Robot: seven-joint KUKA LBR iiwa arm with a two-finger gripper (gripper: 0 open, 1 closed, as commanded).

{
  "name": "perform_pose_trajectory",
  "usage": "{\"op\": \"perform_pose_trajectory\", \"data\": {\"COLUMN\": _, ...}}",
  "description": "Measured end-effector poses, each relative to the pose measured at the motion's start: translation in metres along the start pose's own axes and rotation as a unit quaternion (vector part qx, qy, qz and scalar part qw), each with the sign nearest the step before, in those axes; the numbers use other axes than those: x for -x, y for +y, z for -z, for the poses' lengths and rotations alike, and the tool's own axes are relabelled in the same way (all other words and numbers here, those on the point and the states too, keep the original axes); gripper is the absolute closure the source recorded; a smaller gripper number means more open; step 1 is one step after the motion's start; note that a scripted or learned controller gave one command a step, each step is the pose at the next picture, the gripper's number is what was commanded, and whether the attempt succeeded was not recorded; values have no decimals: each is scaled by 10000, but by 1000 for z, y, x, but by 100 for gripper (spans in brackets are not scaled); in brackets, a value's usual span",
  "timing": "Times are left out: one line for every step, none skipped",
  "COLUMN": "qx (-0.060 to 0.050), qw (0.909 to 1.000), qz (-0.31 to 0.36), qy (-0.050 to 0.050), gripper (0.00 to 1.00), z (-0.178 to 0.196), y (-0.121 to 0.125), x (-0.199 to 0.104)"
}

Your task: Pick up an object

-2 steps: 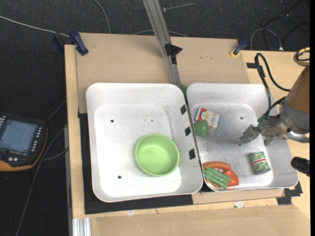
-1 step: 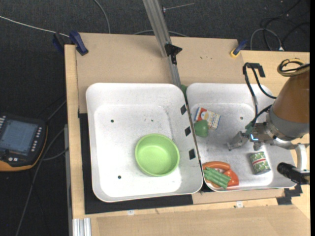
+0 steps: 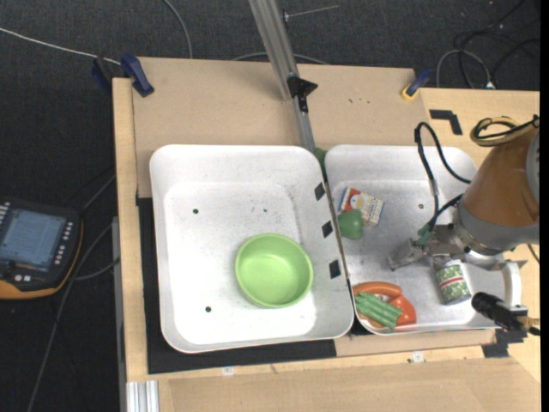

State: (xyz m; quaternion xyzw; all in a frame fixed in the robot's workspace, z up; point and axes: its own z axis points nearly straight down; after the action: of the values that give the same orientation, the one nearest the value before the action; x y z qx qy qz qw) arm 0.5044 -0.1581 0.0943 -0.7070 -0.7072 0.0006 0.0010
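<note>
In the right bin my gripper hangs low over the bin floor, with the grey arm and its orange band coming in from the right. Just to its right stands a small can with a green label. A green ball and a small white carton lie to its upper left, apart from it. An orange dish with green and red pieces sits at the bin's front edge, below the gripper. Nothing is visibly held.
The left bin holds a light green bowl. A metal pole slants down to the divider between the bins. Black cables loop over the right bin's back right corner. A handheld pendant lies off the bench at left.
</note>
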Motion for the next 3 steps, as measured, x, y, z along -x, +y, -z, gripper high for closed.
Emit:
{"op": "perform_pose_trajectory", "data": {"qx": 16, "qw": 10000, "qz": 0, "qy": -3, "gripper": 100, "z": 12, "y": 1, "x": 0}}
{"op": "perform_pose_trajectory", "data": {"qx": 36, "qw": 10000, "qz": 0, "qy": -8, "gripper": 100, "z": 71, "y": -5, "x": 1}}
{"op": "perform_pose_trajectory", "data": {"qx": 29, "qw": 10000, "qz": 2, "qy": -6, "gripper": 100, "z": 113, "y": -2, "x": 0}}
